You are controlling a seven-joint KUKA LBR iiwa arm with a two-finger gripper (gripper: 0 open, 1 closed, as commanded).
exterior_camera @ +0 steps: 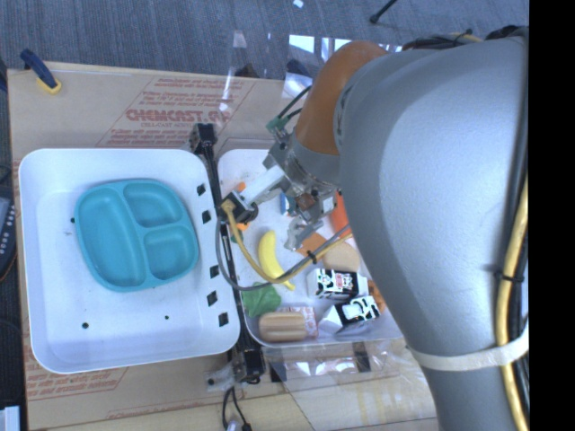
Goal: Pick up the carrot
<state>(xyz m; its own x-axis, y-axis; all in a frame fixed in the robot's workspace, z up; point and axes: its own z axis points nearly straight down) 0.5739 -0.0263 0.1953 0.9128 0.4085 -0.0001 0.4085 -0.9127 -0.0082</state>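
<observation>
Arm (pixel 440 196): grey, with an orange band (pixel 328 97), reaches in from the right and covers much of the right bin (pixel 235 164).
Gripper (pixel 304 212): low over the middle of the right bin, above the clutter; whether its fingers are apart or together, cannot tell (wrist hardware hides them).
Carrot (pixel 316 238): orange piece in the right bin, just beside the gripper's lower right, partly under the arm.
Banana (pixel 269 254): yellow, left of the carrot, lying free on the bin floor.
Other items: green piece (pixel 261 299) and a tan roll-shaped thing (pixel 286 325) near the front wall; black-and-white cartons (pixel 346 294) to their right.
Left bin (pixel 36 268): holds a blue divided tray (pixel 135 233), flat, well apart from the gripper.
</observation>
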